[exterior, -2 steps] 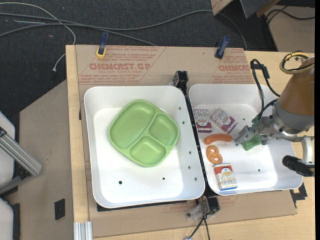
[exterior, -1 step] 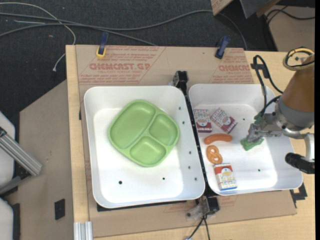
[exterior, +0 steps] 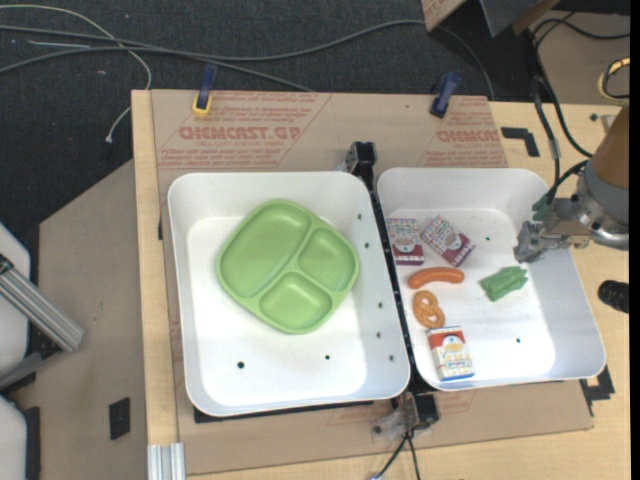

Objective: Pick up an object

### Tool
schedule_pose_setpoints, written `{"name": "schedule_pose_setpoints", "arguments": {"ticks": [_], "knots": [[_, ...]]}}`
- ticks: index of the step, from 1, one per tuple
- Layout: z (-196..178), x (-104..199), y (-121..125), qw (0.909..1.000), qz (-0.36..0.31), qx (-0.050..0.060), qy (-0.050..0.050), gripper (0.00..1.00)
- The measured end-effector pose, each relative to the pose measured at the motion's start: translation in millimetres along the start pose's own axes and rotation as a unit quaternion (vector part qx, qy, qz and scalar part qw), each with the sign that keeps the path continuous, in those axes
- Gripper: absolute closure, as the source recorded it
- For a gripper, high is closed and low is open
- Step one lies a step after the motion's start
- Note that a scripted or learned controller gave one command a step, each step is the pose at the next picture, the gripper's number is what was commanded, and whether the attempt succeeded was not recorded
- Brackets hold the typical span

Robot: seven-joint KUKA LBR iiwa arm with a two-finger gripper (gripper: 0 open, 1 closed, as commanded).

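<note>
The right bin (exterior: 560, 353) holds several small items: two small printed packets (exterior: 404, 240) (exterior: 445, 240), an orange sausage (exterior: 436, 278), a pretzel (exterior: 428, 309), a green leafy piece (exterior: 503, 283) and a small carton (exterior: 452, 354). My gripper (exterior: 531, 243) hangs over the right side of this bin, just up and to the right of the green piece. I see nothing between its fingers.
The left bin (exterior: 200, 368) carries a green divided plate (exterior: 288, 265) near its middle. Blue clamps (exterior: 205, 98) (exterior: 446, 94) hold the cardboard base at the back. Cables run across the dark floor behind.
</note>
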State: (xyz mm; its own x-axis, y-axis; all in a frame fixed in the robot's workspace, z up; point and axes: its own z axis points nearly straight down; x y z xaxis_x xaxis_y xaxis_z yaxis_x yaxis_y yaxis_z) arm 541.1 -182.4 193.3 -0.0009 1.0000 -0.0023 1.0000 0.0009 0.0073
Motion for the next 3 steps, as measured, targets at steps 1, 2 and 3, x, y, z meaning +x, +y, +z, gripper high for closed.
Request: {"name": "schedule_pose_setpoints", "arguments": {"ticks": [1, 2, 3], "knots": [[-43.3, -0.4, 1.7, 1.0, 0.0, 0.001, 0.0, 1.0], [-44.7, 42.8, 2.0, 1.0, -0.002, 0.004, 0.002, 1.0], [-50.7, 101.1, 9.1, 1.0, -0.003, 0.003, 0.003, 1.0]]}}
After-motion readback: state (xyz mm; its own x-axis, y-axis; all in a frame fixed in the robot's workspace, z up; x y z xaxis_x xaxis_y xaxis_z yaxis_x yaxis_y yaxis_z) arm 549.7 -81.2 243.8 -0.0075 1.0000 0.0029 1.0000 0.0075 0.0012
